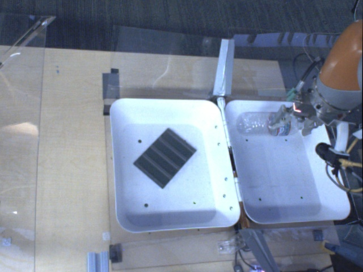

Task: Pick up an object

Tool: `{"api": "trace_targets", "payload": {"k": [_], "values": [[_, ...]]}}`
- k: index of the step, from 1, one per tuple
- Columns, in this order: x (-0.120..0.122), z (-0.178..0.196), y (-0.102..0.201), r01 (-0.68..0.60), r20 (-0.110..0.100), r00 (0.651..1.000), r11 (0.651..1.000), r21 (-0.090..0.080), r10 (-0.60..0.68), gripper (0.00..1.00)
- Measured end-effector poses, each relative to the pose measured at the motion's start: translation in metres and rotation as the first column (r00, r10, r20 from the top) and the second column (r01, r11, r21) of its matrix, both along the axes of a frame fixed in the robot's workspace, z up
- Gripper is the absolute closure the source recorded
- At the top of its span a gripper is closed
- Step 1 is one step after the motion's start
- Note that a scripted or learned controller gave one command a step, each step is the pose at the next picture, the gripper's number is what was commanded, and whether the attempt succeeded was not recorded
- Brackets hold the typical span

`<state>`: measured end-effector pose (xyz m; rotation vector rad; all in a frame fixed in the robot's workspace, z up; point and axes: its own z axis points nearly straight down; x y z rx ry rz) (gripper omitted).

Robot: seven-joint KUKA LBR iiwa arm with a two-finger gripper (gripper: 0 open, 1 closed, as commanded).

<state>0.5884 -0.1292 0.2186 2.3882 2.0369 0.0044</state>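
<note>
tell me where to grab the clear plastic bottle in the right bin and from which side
Grip the clear plastic bottle across its round body, coming from above. It lies on its side near the right bin's far wall, long axis left-right, so the fingers probably fit best straddling its width. The gripper is at its right end.

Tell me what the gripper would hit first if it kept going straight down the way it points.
Most likely the clear plastic bottle lying in the right bin. The gripper hangs at the bottle's capped end, though depth is hard to judge; it could land on the bin floor just beside it.

The arm [340, 67] was grey with a rounded orange band above its wrist. Black cables looped beside it, and a small red light glowed near its metal gripper [292, 120].
</note>
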Motion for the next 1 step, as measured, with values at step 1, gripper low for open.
{"api": "trace_targets", "payload": {"k": [1], "values": [[0.0501,-0.0078,-0.0415,-0.061,0.001,0.998,0.998,-0.002,0.061,0.00]]}}
